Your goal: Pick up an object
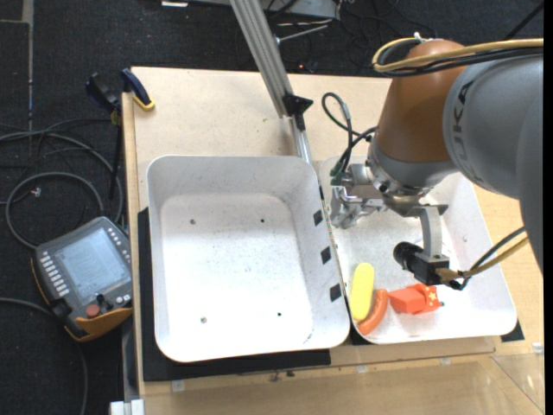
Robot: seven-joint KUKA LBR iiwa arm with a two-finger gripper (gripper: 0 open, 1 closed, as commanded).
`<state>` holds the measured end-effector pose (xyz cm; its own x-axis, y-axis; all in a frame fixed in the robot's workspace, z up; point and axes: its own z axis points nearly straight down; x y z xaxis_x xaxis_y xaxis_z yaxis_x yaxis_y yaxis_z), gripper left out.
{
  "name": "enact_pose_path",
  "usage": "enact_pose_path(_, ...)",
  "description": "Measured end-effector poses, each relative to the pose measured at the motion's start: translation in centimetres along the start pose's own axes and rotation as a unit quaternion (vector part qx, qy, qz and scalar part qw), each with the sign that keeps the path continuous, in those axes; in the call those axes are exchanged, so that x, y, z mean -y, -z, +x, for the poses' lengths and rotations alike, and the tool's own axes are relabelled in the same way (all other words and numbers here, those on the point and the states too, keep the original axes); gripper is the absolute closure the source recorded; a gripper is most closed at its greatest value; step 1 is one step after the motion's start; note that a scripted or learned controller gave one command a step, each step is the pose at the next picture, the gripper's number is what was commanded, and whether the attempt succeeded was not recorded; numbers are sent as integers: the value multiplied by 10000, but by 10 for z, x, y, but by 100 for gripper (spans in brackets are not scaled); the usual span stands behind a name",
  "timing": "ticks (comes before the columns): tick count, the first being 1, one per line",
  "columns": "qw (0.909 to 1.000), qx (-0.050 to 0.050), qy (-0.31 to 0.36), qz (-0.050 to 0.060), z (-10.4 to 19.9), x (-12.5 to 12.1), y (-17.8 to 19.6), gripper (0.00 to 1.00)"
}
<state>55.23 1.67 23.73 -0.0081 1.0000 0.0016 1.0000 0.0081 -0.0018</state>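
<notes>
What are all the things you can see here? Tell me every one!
bench: one, pale wood, under the bins
left bin: one, white, on the bench
right bin: one, white, beside the left bin
yellow thing: one, yellow, right bin, near side
curved thing: one, orange-red, touching the yellow thing
block: one, orange-red, right of the curved thing
pole: one, silver, slanting over the bench
control pad: one, grey and orange, floor left of the bench
cables: several, black, floor
arm: one, grey with orange band, over the right bin
gripper: one, metal, above the right bin
</notes>
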Motion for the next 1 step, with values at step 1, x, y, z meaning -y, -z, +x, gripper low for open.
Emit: enact_pose_path(1, 10000, 0, 2, 8, 59, 3, -11, 100)
